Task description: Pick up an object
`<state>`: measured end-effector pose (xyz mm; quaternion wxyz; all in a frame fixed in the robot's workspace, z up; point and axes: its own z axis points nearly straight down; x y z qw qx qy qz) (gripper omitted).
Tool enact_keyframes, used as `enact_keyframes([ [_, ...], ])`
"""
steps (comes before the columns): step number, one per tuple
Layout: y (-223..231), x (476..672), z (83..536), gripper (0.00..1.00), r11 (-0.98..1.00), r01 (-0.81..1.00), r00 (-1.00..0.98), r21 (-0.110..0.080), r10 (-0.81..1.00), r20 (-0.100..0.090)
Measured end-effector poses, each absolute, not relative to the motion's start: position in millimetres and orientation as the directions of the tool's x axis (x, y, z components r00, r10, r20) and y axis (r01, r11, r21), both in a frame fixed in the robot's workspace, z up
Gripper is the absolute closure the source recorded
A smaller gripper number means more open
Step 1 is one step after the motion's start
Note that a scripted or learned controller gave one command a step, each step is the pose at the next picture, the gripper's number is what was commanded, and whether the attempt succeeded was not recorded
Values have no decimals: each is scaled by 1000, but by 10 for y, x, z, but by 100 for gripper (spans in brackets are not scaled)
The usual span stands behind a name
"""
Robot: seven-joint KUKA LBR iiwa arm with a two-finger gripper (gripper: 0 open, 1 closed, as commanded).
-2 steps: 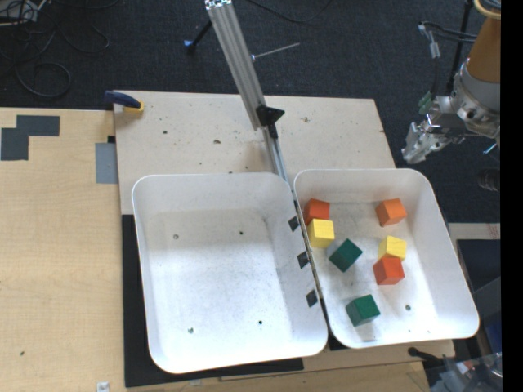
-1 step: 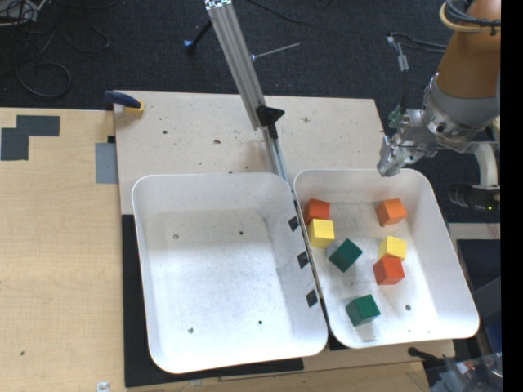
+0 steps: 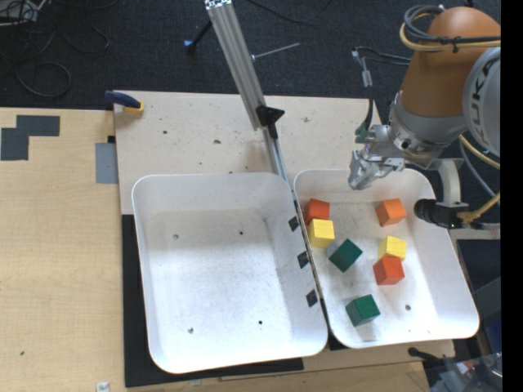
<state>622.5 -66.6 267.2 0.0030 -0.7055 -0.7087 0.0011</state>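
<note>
Several small cubes lie in the right bin (image 3: 445,300): an orange-red cube (image 3: 317,210) and a yellow cube (image 3: 321,232) by its left wall, an orange cube (image 3: 391,211), a second yellow cube (image 3: 394,247), a red cube (image 3: 388,269), and two dark green cubes (image 3: 345,255) (image 3: 362,309). My gripper (image 3: 362,176) hangs over the far edge of the right bin, above and between the orange-red and orange cubes. I see nothing between its fingers.
The left bin (image 3: 163,219) lies beside the right one, with black clips (image 3: 302,259) along the shared wall. A slanted aluminium bar (image 3: 241,64) rises behind the bins. A blue-and-yellow clamp (image 3: 124,100) sits at the bench's far left corner.
</note>
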Motion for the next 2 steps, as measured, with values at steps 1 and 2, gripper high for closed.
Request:
enact_keyframes([
  [1, -111, 6168, 2667, 100, 5, 1000, -5, -5, 1000, 3],
  [2, 485, 6124, 2593, 100, 6, 1000, -6, -5, 1000, 2],
])
